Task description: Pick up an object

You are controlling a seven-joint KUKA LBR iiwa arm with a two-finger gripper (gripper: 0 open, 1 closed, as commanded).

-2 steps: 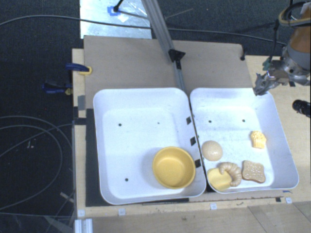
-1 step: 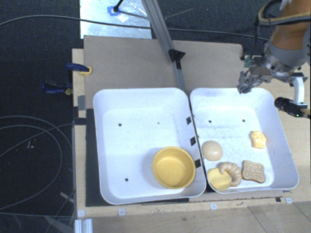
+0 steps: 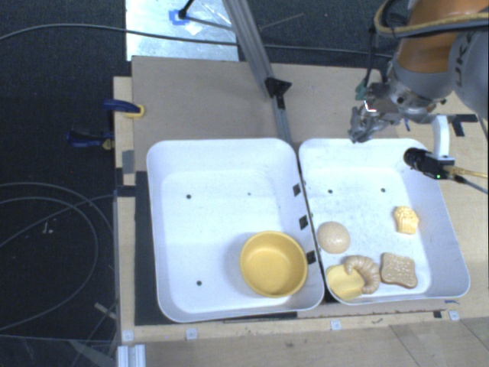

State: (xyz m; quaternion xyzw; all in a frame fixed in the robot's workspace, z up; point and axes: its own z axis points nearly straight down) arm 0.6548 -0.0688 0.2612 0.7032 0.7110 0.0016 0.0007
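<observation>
Jaws: we cannot tell their state; gripper (image 3: 361, 134) hangs over right bin's (image 3: 451, 239) 12 o'clock rim, nothing visibly held. Bread roll (image 3: 333, 236), corn piece (image 3: 406, 219), cracker-like biscuit (image 3: 398, 270) and croissant (image 3: 364, 271) lie toward 6 o'clock. We judge the pick not yet begun.

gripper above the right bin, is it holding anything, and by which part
Nothing is held. The gripper hangs over the right bin's far rim with nothing between its fingertips; the food items lie at that bin's near end.
</observation>
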